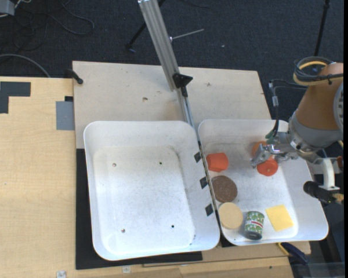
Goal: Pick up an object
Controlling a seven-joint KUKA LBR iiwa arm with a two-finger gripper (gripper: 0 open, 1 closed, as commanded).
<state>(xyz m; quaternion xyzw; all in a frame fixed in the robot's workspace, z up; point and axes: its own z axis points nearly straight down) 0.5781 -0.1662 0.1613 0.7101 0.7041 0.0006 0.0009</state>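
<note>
My gripper (pixel 267 155) is low over the upper right part of the right bin (pixel 243 131), reaching in from the right. Directly under it lies a small orange-red object (pixel 268 167); orange shows both above and below the gripper's metal tip. Whether that object is gripped cannot be made out. An orange-red cup-like block (pixel 217 161) sits near the bin's left wall. Below it lie a dark brown disc (pixel 224 188) and a tan disc (pixel 231 216). A green can (pixel 254 225) and a yellow block (pixel 279 218) rest near the front edge.
The left bin (pixel 104 138) stands beside the right one, with a divider and black clips (pixel 200 181) between them. A slanted aluminium rail (pixel 162 45) rises behind the bins. Cables and arm parts (pixel 322 184) crowd the right bin's right side.
</note>
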